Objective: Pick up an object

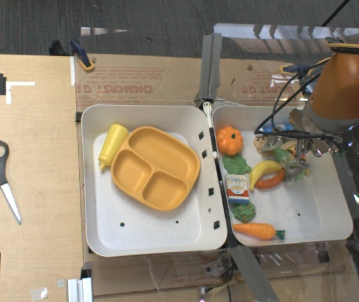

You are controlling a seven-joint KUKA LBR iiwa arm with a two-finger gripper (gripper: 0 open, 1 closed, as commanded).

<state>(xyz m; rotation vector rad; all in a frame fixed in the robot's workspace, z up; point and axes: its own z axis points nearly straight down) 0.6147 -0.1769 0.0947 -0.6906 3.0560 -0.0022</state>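
Note:
My gripper (297,151) hangs low over the back right of the right bin (317,222), under the arm's orange band (342,83). Right beneath it lies a clutter of a beige item (266,145) and a greenish leafy piece (288,160); I cannot tell whether it touches them. Just left of it lie a banana (264,170) and a red sausage-like piece (271,180). Further left in that bin are an orange pumpkin (229,141), a green piece (236,165), a small carton (237,188), a broccoli (244,212) and a carrot (256,231).
The left bin (104,231) holds a yellow divided plate (154,167) and a yellow bottle (112,145) at its back left. Scissors (0,175) lie on the bench far left. A metal divider (209,68) stands between the bins at the back.

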